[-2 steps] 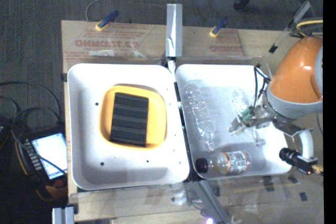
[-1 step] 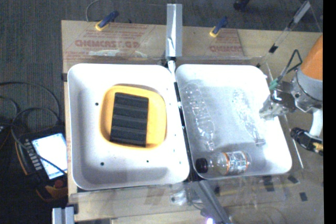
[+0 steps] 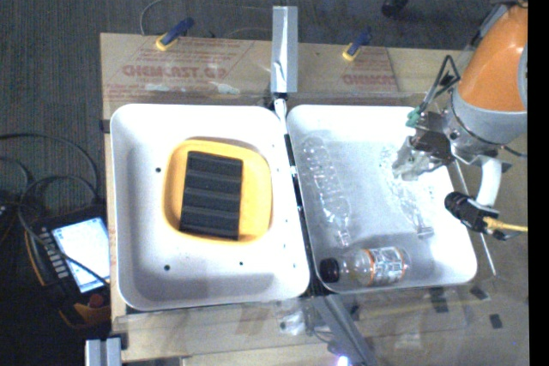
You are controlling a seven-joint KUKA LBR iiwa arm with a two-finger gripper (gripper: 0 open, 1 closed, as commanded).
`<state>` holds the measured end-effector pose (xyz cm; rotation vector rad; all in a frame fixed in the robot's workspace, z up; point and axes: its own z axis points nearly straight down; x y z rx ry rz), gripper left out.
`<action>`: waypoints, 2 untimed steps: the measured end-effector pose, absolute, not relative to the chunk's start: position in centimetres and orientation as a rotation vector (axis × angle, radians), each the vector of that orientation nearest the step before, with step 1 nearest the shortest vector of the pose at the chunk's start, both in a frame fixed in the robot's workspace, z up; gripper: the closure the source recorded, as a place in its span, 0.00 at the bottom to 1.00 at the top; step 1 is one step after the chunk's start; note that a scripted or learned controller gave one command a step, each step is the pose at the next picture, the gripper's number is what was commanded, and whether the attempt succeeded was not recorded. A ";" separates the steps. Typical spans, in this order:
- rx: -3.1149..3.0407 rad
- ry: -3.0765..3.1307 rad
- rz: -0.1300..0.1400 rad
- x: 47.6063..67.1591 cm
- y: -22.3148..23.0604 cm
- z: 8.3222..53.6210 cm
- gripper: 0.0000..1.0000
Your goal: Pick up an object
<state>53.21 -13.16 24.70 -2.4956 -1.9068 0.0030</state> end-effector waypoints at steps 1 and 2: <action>-2.096 -2.338 0.002 48.4 -11.6 25.3 0.00; -2.056 -2.375 0.004 48.4 -16.1 23.2 0.00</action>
